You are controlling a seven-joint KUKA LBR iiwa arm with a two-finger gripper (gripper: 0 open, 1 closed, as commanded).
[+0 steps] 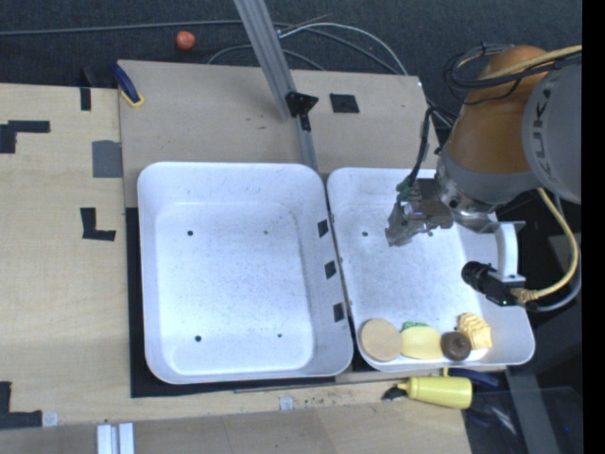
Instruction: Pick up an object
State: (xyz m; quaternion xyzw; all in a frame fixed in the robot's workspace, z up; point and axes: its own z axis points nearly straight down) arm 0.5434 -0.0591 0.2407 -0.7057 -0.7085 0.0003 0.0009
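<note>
My gripper (408, 227) hangs over the upper middle of the right bin (378, 253), below the grey arm with its orange band. I see nothing between its fingers. Several small objects lie along the right bin's near edge: a tan round disc (380, 340), a yellow piece (421, 342) with a green bit behind it, a brown round piece (457, 346) and a yellow ridged piece (475, 330). They sit well below and to the right of the gripper.
The left bin (227, 272) stands beside the right one. A yellow-handled tool (437, 391) lies on the bench in front of the right bin. A slanted metal pole (274, 64) rises behind the bins. A small orange ball (185, 39) rests far back.
</note>
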